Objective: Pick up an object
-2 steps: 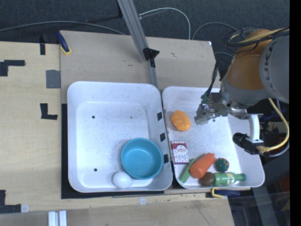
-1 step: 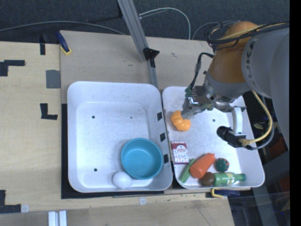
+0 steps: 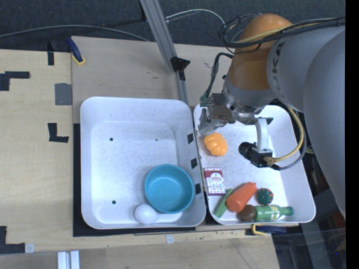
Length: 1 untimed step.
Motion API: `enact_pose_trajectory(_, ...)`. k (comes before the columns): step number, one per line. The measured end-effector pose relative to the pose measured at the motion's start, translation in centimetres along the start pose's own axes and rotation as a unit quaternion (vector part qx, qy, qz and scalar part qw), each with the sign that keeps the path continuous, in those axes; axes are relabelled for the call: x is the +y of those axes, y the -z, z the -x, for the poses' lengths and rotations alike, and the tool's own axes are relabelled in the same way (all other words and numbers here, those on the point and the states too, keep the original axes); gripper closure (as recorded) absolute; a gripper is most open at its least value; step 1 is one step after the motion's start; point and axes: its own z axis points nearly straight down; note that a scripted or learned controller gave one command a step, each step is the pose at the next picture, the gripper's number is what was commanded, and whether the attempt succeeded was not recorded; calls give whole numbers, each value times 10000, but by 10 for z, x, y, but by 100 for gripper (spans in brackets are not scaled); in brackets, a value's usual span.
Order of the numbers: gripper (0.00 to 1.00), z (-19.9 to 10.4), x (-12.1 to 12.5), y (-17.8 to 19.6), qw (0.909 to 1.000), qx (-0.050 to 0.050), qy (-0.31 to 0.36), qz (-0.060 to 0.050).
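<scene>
**Arm low over the right bin, beside an orange toy**

While the grey arm [image 3: 314, 77] reaches in across the right bin [image 3: 297, 175], its gripper [image 3: 215, 118] sits low at that bin's far left corner, close to the wall shared with the left bin [image 3: 92, 167]. Whether the claw is open or closed cannot be told from this angle; the metal parts at the wrist blur together and nothing is seen clamped in them.

Just below the gripper, near the left wall of the right bin, lies a small orange object [image 3: 216, 144]. It is rounded and lumpy, a warm yellow-orange, shaped somewhat like a toy pepper or squash. It rests on the bin floor, very near the gripper; whether they touch is unclear.

Along the near edge of the right bin lies a cluster of toys: a small red and white box [image 3: 214, 181] against the left wall, a carrot [image 3: 240, 196] with a green stalk lying aslant, a little strawberry [image 3: 265, 195] beside it, a brown rounded piece [image 3: 247, 213], and a green bottle [image 3: 275, 211] on its side.

In the left bin a blue bowl [image 3: 168, 188] stands upright by the near right corner, with a white ball [image 3: 145, 213] touching its near left side.
</scene>
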Motion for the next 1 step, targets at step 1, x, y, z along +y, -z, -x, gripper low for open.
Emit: enact_pose_trajectory(1,100,-61,18,-5,10000,-3,3,-6)
